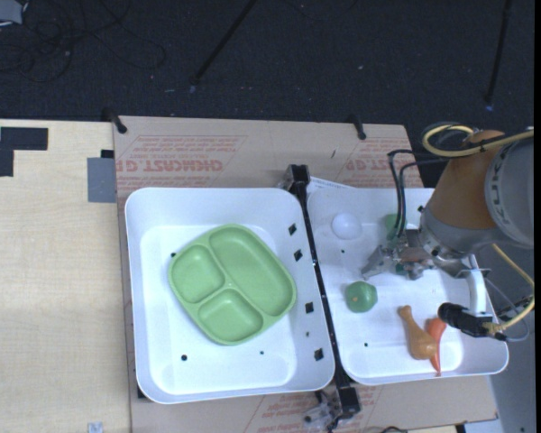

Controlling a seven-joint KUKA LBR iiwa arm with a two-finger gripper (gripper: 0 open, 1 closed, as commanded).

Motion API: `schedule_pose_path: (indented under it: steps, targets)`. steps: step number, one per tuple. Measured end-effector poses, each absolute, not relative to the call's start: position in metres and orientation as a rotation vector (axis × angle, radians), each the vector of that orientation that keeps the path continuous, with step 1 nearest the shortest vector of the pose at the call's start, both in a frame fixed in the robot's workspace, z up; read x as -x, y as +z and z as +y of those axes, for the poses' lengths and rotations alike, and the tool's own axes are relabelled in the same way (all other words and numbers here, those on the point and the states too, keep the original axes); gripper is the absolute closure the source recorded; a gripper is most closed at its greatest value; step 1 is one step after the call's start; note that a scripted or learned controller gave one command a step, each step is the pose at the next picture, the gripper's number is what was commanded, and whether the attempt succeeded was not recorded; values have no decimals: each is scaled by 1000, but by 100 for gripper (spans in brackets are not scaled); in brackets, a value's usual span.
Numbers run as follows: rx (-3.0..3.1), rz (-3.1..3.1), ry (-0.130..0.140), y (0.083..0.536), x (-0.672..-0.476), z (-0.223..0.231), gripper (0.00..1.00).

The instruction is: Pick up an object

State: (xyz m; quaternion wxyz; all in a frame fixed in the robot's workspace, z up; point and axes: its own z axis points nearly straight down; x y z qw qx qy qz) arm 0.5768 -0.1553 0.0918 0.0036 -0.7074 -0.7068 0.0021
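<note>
Your claw [385, 262] hangs low over the right bin [379, 354], probably lining up on the green ball [362, 296]; finger spread unreadable.

Arm [473, 201] reaches in, tool [379, 264] lowered leftward.

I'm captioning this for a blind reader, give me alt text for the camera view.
A grey arm reaches from the right, its gripper low in the right bin, near a green ball, a white ball and an orange toy. The left bin holds a green divided plate.
</note>
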Motion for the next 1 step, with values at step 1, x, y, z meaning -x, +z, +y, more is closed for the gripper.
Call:
schedule_pose_path:
  steps: [1]
  targets:
    - [2223,-2212,4,105,-578,-157,100]
